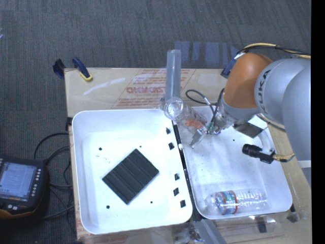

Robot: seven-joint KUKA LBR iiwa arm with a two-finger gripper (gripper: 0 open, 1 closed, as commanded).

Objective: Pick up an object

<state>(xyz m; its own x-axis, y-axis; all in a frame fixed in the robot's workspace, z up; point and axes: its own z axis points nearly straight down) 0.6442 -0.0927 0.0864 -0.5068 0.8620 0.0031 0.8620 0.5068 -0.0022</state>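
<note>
**Likely miss or knock at the right bin's far-left corner**

Two white bins side by side: left bin (81, 136), right bin (228, 172). Reaching in from the right, the arm (274, 90), bent low over the right bin's far-left corner.

In the left bin, a flat dark slab (131, 176), clear of the walls and well apart from the claw. Probably hard to pinch from above, being thin and wide.

In the right bin, a clear bottle (236, 200) on its side by the near wall, also well apart from the claw. Liable to roll if nudged.

At the far end of the shared rim (179, 151), an upright clear tube (173, 75), with what seems a clear cup (173, 107) at its foot. Both near the claw, so likely to topple if clipped by the wrist.

Claw (202, 132) close above the bin floor, near the rim. Open or closed: cannot tell. Nothing seen in its grasp.

Just beside it, a small orange scrap (192, 122), too blurred to identify.

Judged hazards:
- Closing on air.
- Scraping the rim.
- Knocking the tube over.
</note>
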